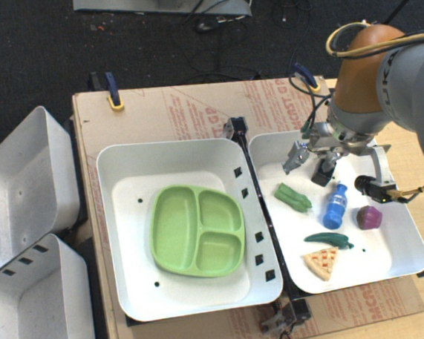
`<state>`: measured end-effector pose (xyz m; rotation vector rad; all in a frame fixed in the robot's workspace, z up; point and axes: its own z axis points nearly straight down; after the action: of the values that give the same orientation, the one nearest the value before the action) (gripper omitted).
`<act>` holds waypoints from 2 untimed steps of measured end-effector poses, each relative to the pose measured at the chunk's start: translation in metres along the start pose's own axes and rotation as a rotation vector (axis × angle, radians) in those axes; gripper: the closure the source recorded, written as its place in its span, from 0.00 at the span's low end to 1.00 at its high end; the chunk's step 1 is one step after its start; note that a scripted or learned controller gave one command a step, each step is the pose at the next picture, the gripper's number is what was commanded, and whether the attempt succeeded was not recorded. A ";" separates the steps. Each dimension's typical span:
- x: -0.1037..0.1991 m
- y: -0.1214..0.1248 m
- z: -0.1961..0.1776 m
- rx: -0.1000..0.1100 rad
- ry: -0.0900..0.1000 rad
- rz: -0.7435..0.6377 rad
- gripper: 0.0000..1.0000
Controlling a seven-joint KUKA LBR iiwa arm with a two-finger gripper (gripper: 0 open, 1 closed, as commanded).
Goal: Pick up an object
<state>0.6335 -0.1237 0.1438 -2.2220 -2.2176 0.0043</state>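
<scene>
The right bin holds several small objects. A green block lies near its left side. A blue bottle lies beside it, with a purple fruit further right. A dark green pepper and a pizza slice lie toward the front. My gripper hovers over the back of the right bin, above and behind the green block and the bottle. Its fingers are spread apart with nothing between them.
The left bin holds a light green divided plate. A black divider runs between the bins. Two white trays stand off the bench at left. The grey arm comes in from the upper right.
</scene>
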 end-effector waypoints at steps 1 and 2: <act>0.000 0.001 -0.014 -0.005 -0.001 0.000 1.00; 0.003 0.001 -0.057 -0.008 0.000 -0.004 1.00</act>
<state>0.6346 -0.1211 0.2007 -2.2222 -2.2260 -0.0043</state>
